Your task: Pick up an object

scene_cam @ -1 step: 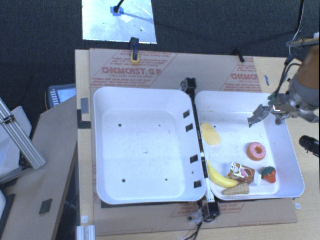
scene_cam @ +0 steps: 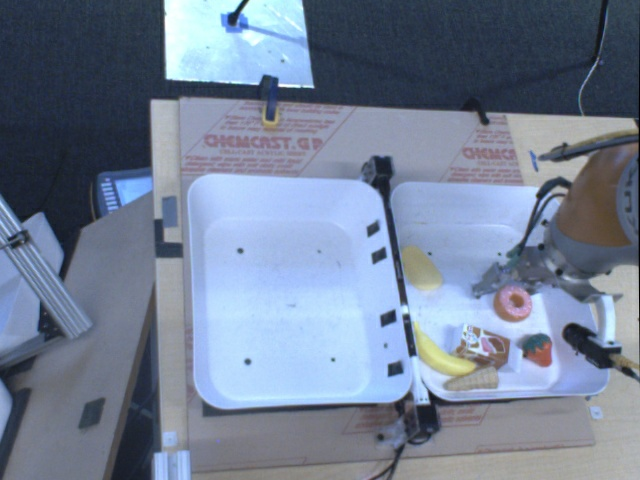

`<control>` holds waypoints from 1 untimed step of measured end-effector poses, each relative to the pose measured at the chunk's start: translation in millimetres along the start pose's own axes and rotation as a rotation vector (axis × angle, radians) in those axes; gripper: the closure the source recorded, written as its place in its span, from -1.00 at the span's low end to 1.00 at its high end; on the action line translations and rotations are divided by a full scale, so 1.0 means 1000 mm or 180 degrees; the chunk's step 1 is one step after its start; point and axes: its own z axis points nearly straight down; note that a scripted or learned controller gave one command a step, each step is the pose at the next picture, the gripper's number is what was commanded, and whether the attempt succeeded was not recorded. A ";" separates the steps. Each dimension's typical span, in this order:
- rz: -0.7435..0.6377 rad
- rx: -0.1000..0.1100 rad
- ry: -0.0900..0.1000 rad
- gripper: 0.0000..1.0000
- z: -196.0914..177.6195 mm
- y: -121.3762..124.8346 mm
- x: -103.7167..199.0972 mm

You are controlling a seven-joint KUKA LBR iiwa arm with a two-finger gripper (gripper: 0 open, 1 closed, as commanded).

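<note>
Waffle cone (scene_cam: 472, 379), banana (scene_cam: 441, 354), carton (scene_cam: 484, 345), strawberry (scene_cam: 539, 349), donut (scene_cam: 513, 304) and lemon (scene_cam: 421, 268) fill right bin (scene_cam: 455, 208); finger spread unclear.

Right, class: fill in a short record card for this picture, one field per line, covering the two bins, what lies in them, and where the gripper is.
left bin: white, shallow, nothing seen inside
right bin: white, holds the toy foods
banana: near the divider, front of the right bin
pale yellow piece: behind the banana, by the divider
doughnut: pink, mid bin
small carton: in front of the doughnut
cone: against the front wall
strawberry: front right
gripper: low over the right bin, just beside the doughnut
grasp: nothing seen between the fingers
</note>
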 end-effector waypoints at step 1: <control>-0.0008 -0.0026 -0.0009 1.00 -0.017 0.003 0.000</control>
